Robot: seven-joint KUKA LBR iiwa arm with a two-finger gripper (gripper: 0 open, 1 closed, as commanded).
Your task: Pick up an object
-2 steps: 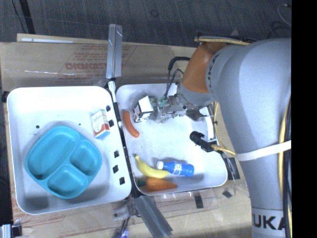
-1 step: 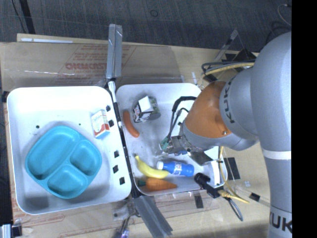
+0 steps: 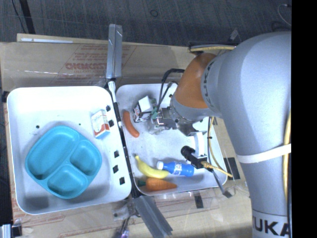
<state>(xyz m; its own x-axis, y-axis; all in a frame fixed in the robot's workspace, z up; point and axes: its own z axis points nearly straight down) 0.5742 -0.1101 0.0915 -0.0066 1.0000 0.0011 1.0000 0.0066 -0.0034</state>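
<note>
Overhead, the arm (image 3: 247, 108) fills the right side of the frame, its grey body running from the lower right up to the centre, where the orange band (image 3: 190, 86) bends leftward into the right bin (image 3: 218, 180). The gripper (image 3: 157, 119) sits low over the upper middle of that bin, pointing left; whether it is apart or together cannot be told, as cables and the wrist crowd it.

Just left of the gripper lies a small box (image 3: 143, 107), near the bin's upper left. Below and left of that box, a sausage (image 3: 131, 124) lies slantwise along the left wall. Along the bin's lower edge sit a banana (image 3: 150, 169), a carrot (image 3: 159, 184) just beneath it, and a bottle (image 3: 177, 168) with a blue label lying on its side, touching the banana's right end.

Across the divider, the left bin (image 3: 29, 98) holds a blue tray (image 3: 63, 161) at lower left and a carton (image 3: 100, 123) by its right wall.
</note>
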